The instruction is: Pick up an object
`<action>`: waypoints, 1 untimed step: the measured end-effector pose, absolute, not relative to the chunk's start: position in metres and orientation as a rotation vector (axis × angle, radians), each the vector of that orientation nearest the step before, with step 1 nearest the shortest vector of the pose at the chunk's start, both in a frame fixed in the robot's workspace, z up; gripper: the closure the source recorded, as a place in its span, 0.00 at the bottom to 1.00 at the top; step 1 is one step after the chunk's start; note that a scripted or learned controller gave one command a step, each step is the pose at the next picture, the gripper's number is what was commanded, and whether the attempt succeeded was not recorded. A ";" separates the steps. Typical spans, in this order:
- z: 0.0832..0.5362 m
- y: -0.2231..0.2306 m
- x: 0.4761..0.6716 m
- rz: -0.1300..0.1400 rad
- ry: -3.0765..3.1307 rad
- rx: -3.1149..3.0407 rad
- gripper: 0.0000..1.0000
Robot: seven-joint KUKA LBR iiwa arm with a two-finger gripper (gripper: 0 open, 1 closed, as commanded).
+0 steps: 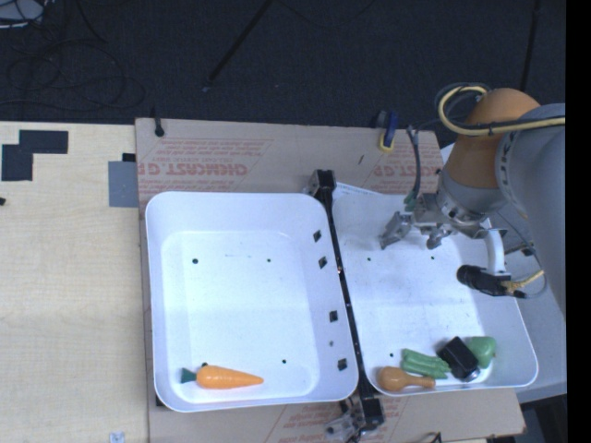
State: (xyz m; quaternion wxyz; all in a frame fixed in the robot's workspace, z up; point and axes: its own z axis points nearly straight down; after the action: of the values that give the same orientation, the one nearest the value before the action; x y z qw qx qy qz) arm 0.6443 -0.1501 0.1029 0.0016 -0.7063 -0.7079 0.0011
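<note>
A toy carrot (228, 377) lies at the left bin's (166, 247) near edge. In the right bin (388, 340), a green pea pod (424, 363), black block (458, 356) and small orange pear (404, 379) cluster together. The gripper (413, 233) hovers above the right bin, fingers spread apart, holding nothing. Mirrored red print on the cardboard (231, 150) is unreadable.

right bin (517, 377) floor lies open mid-way; toys (443, 363) crowd its near edge.

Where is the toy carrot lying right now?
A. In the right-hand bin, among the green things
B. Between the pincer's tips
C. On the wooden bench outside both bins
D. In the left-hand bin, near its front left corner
D: the carrot lies alone on the floor of the left bin, by its near left corner, far from the pincer over the right bin.
</note>
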 end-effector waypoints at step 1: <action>0.192 -0.051 0.645 -0.006 -2.231 -2.213 0.00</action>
State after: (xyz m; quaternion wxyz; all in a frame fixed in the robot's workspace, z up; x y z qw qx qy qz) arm 0.6448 -0.0510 0.1923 -0.0004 -0.7044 -0.7098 -0.0019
